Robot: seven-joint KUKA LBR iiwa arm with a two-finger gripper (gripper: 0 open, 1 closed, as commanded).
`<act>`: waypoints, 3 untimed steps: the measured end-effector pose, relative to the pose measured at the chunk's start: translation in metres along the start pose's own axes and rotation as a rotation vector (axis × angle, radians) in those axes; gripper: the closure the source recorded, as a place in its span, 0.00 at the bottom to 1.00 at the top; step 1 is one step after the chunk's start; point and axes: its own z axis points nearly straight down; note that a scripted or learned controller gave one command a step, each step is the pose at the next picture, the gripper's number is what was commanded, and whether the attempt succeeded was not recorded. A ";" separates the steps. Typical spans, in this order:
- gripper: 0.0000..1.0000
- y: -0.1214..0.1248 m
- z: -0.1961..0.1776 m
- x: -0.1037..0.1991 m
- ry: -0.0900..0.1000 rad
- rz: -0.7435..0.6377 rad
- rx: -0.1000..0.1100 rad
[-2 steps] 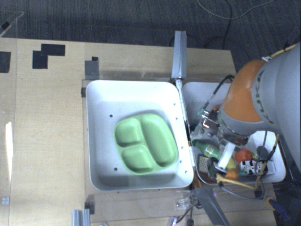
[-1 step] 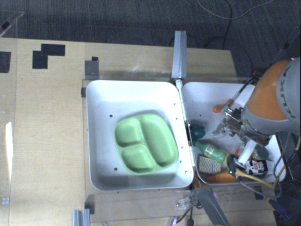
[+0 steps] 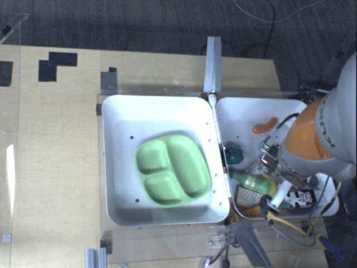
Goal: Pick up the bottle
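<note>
The bottle [image 3: 252,181] is clear with a yellow-green tint and lies on its side in the lower part of the right bin [image 3: 245,113], its green neck pointing left. The arm's orange band [image 3: 304,139] hangs over that bin's right half. My gripper [image 3: 270,162] points down and to the left, and its tip sits just above the bottle's right end. The arm's body hides the bottle's far end and the spot where the two meet.
Also in the right bin are an orange sausage-shaped item [image 3: 263,127] at the back, a dark teal object [image 3: 234,154] by the left wall, and a speckled brown piece [image 3: 246,196] in front of the bottle. In the left bin [image 3: 117,149] lies a green divided plate [image 3: 173,167].
</note>
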 end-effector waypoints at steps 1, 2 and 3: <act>1.00 0.002 -0.011 0.002 0.003 -0.003 -0.005; 1.00 -0.045 -0.095 0.054 -0.006 0.095 0.007; 0.00 -0.045 -0.095 0.054 -0.006 0.095 0.007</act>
